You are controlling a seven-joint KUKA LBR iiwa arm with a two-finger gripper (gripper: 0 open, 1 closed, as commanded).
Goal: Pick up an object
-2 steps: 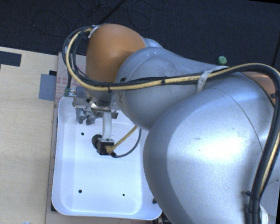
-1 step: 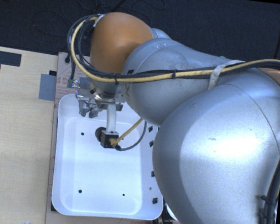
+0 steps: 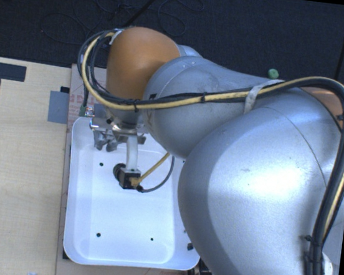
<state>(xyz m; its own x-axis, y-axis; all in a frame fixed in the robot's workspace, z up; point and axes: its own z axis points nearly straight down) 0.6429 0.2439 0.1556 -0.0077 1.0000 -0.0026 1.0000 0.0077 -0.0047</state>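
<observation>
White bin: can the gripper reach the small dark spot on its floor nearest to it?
Probably yes: the gripper hangs over the white bin close to that dark spot, with nothing between them.

Bright overhead light, soft sheen on the arm point(image 3: 261, 177)

grey arm point(image 3: 249, 175) reaches over the white bin point(image 3: 115, 233); its jaws hang low at the bin's far end

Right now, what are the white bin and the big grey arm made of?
The white bin looks like smooth plastic, glossy with rounded corners. The grey arm is probably painted metal or hard plastic, its shell showing soft shiny highlights; I can't tell which.
</observation>
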